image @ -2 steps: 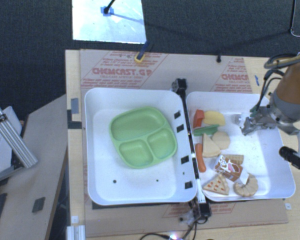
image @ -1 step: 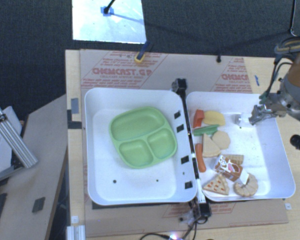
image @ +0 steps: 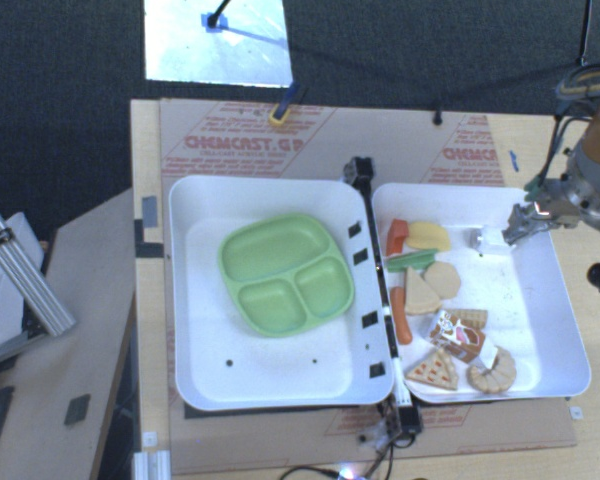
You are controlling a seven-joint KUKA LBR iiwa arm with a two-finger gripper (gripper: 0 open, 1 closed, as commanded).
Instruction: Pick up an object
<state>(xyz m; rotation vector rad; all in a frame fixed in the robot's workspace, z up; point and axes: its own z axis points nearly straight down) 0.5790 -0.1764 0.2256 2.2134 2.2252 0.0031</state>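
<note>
1. Two shallow white bins sat side by side on the bench: the left bin (image: 195,268) held a green divided tray (image: 285,273), and the right bin (image: 540,298) held a cluster of toy food.
2. Nothing had been picked yet, by the look of it. The gripper (image: 525,223) hung at the right bin's upper right rim, well apart from the food, so the step in hand was judged to be the approach.
3. Whether the gripper was spread or pressed together could not be told; it was too small and blurred at that spot, and nothing showed in it.
4. Candidates lay along the right bin's left side: a yellow piece (image: 428,235) beside a red-orange piece (image: 397,236), a green bean-like piece (image: 412,260) below them, and a pale round slice (image: 442,279).
5. Lower down lay a pizza wedge (image: 433,371) and a printed packet (image: 460,333), close together.
6. The next move likely called for travelling left over the cluster, choosing one piece with room around it, and descending squarely.
</note>
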